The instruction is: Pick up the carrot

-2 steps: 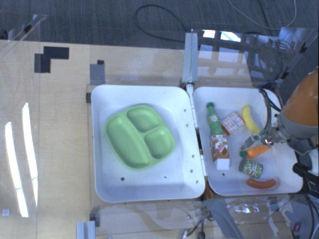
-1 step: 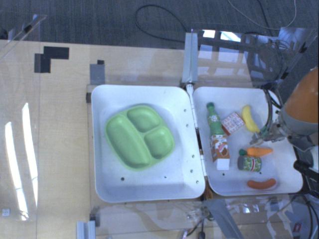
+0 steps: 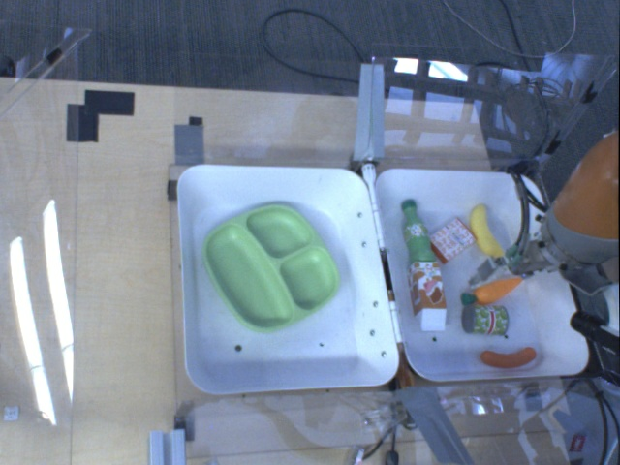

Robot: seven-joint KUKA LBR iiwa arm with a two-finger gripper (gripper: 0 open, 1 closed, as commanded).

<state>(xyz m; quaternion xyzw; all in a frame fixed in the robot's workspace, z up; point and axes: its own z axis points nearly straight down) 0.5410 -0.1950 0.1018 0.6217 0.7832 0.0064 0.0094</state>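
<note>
The carrot [image 3: 499,289] is lying in the right bin [image 3: 557,356], its long axis running roughly left to right and tilting slightly upward toward the claw [image 3: 528,260]. The claw is sitting just beside the carrot's right, thicker end, a little above it in the camera view, so the coming move looks like a short drop onto that end. Whether the claw is released or clenched I cannot tell; the wrist is hiding it. Just below the carrot a small green can [image 3: 485,320] is standing, nearly touching it. The banana [image 3: 485,231] is lying up and left of the claw, with a small red box [image 3: 451,238] beyond it. Farther left is a bottle [image 3: 422,267], and well below, a sausage [image 3: 508,358]. The can seems the likeliest obstruction.
</note>
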